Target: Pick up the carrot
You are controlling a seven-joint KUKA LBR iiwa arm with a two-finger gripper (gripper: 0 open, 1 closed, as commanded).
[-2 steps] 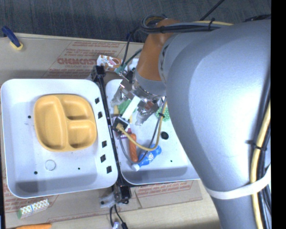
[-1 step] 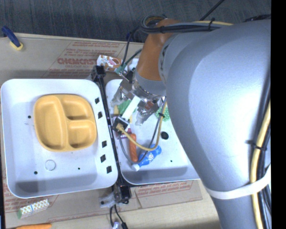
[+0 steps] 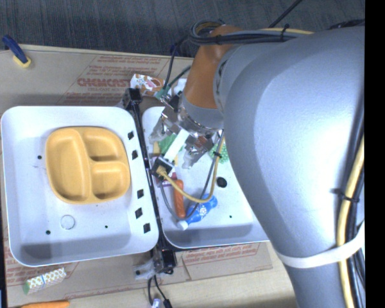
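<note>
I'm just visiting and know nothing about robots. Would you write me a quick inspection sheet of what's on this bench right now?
Surface: two white bins, left bin, right bin, on cardboard.
Job's things: carrot lying in right bin.
Clutter: yellow divided tray in left bin; blue-and-white tube beside carrot.
Grippers: gripper low over right bin, above the carrot; finger state unclear.
Cables: yellow cable looping down from the wrist.
Surroundings: dark floor; blue-and-yellow tool at bench corner.

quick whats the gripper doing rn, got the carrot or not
gripper: over the right bin, open or shut cannot be told; carrot lies in the bin, not held.
</note>
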